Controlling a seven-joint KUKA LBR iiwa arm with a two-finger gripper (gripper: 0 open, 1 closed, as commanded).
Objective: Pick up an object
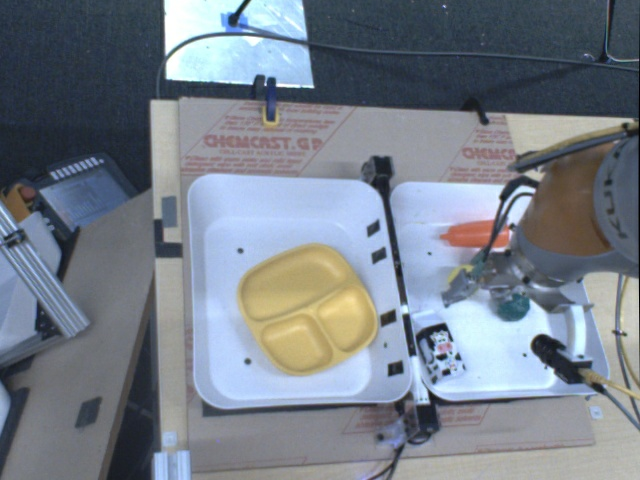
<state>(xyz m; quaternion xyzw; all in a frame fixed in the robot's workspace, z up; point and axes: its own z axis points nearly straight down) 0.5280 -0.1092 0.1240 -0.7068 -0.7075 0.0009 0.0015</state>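
Note:
In the right bin point(560, 383) lie an orange carrot-shaped object point(472, 234) near the back, a small teal object point(514, 307) under the wrist, and a small white, black and red toy point(438, 353) at the front left corner. My gripper point(465, 286) hangs low over the middle of this bin, just left of the teal object and in front of the orange one. The arm partly hides the teal object and the orange object's right end. Nothing shows between the fingers.
The left bin point(215, 208) holds a yellow divided plate point(305, 308). A black divider with clips point(392, 268) runs between the two bins. Cardboard point(300, 138) lies under both, and a grey box point(85, 193) stands off the bench at far left.

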